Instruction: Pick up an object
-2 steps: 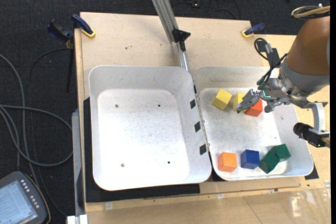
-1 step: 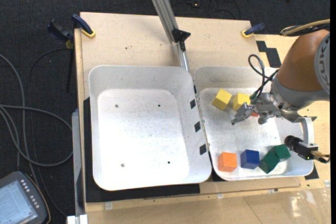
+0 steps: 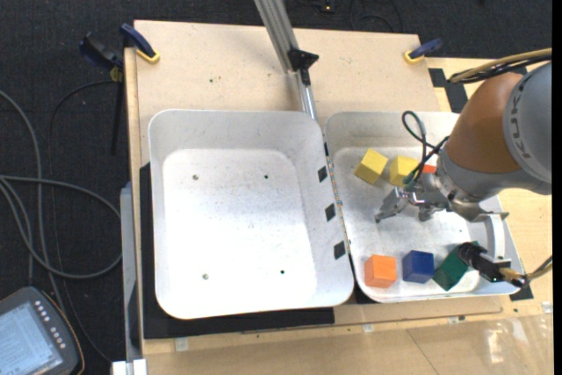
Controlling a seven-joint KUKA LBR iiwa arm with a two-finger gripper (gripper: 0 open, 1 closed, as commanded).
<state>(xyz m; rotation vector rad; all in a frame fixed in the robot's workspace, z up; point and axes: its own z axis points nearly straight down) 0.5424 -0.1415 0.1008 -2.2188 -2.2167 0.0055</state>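
- Arm (image 3: 505, 136) reaches in from the right; the gripper (image 3: 397, 205) is low over the right bin (image 3: 351, 259), about mid-bin.
- Fingers (image 3: 386, 211) look splayed apart with nothing between them. It's small and a bit cluttered there, so take that as a best reading.
- Progress: I'd say nothing is picked yet. All blocks appear to sit on the bin floor, so grasp and lift are both left.
- Likeliest targets: yellow block (image 3: 371, 167) at the bin's far side, up-left of the gripper and near it but apart, and a second yellow block (image 3: 405, 169) just beside the wrist, partly hidden by it.
- Others lie along the near wall: orange block (image 3: 380, 270), blue block (image 3: 419, 266), green block (image 3: 451, 270), well apart from the fingers.
- Orientation: the yellow block is roughly cubic with no clear long axis. It sits rotated, corners toward the bin walls, not square to them.
- The green block looks tilted too; its exact pose I can't tell.
- Left bin (image 3: 176, 136) isn't involved right now.
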